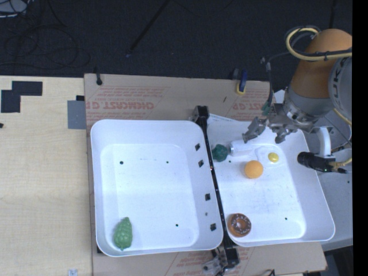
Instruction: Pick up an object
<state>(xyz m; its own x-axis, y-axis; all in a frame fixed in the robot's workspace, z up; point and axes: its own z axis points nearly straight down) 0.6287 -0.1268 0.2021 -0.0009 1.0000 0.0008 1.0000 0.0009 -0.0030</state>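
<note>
Over on the left, the pale wood-grain counter (40, 171) carries a brown cardboard sheet (172, 94) under both bins. The left bin (103, 131), smooth white plastic, holds a bumpy green lump (122, 233) in its near left corner. Into the right bin (313, 211) now: a dark teal ball (219, 152) by the divider, a white cylinder (244, 150), a smooth orange ball (253, 169), a small yellow piece (273, 158), and a glazed brown doughnut (239, 225) at the near edge. The tool (269, 132) hangs above the far side, fingers spread apart, gripping nothing.
</note>
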